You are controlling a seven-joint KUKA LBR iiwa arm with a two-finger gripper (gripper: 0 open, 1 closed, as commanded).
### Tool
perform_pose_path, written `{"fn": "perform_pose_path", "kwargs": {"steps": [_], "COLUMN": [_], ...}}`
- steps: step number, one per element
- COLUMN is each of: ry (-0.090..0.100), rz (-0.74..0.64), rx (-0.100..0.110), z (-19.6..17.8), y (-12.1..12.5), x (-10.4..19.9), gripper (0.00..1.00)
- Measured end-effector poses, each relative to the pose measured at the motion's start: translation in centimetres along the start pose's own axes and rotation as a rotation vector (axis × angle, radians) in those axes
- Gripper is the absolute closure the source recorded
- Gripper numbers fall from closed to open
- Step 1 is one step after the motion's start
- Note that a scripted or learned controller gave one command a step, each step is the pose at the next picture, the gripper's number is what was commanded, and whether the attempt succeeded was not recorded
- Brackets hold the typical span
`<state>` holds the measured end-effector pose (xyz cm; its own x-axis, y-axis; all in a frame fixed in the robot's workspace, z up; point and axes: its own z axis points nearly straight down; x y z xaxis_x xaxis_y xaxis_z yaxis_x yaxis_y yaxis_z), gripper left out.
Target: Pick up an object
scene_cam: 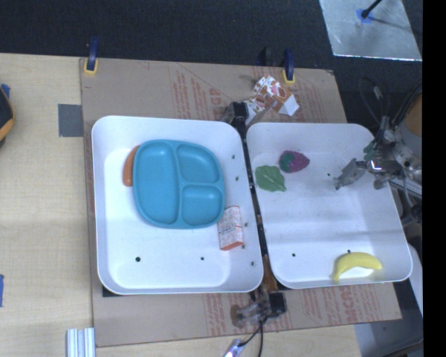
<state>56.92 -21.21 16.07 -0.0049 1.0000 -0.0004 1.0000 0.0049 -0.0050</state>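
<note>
Banana (357,265) lies against the right bin's (312,236) near rim, with bare white floor between it and the green leaf (270,178) and purple berry (293,161). Over the bin's right edge hangs the pincer (354,171), whose finger spacing I cannot tell.

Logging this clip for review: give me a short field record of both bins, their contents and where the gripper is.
left bin: blue divided plate, orange item tucked under its left edge, small packet by the right wall
right bin: purple item, green leaf-like item, yellow banana near front edge
gripper: over right bin's right side, nothing seen between its fingers
</note>
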Motion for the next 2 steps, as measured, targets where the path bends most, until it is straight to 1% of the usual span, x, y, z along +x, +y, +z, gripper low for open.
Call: {"fn": "perform_pose_path", "kwargs": {"steps": [1,2], "ry": [0.001,0.000], "rz": [0.001,0.002], "rx": [-0.003,-0.002], "z": [-0.4,-2.5], "y": [8.8,1.2], "x": [2.6,-0.1], "gripper": [0.00,0.00]}}
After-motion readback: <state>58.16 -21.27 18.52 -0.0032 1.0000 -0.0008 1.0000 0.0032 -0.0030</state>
